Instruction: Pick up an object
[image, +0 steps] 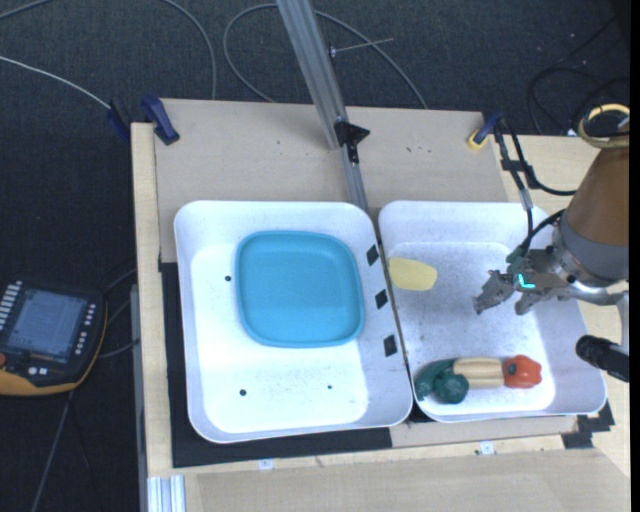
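Fingers (497, 296) spread, gripping nothing, over right bin (560, 222); blue plate (299, 288) in left bin (200, 330)

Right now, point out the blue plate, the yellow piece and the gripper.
blue plate (300, 288): camera view, middle of its flat base, in the left bin.
yellow piece (412, 274): camera view, centre of its top face, right bin's upper left.
gripper (496, 297): camera view, midway between the fingertips, above the right bin.

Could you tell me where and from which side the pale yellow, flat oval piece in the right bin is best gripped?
Probably across the short width of the pale yellow flat oval piece, coming straight down: it lies flat on the right white bin with open floor around it.
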